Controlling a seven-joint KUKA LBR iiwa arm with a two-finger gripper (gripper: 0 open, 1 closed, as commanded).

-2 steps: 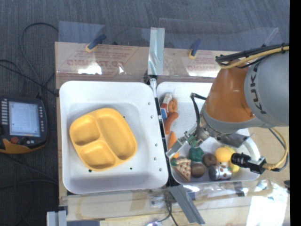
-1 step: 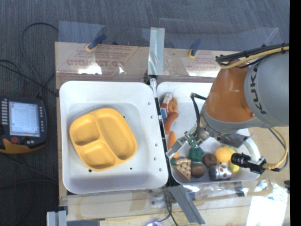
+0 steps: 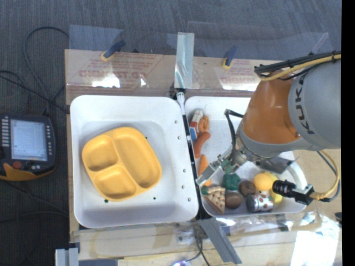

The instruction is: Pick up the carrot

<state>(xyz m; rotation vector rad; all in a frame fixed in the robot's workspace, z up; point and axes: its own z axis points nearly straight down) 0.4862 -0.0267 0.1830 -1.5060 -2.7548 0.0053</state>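
Note:
The carrot (image 3: 201,143) is a slim orange piece lying along the left wall of the right bin (image 3: 219,105), just below a small bottle-like item (image 3: 196,118). A shorter orange piece (image 3: 203,163) lies a little nearer along the same wall. My gripper (image 3: 221,165) hangs low under the grey and orange wrist (image 3: 269,121), right of that shorter piece and down-right of the carrot. Nothing shows between it and the carrot.
A pile fills the right bin's near end: a green item (image 3: 230,180), a pizza-like slice (image 3: 215,196), brown pieces (image 3: 233,200), a yellow fruit (image 3: 265,180) and a can (image 3: 259,203). The left bin (image 3: 83,204) holds a yellow divided plate (image 3: 121,162).

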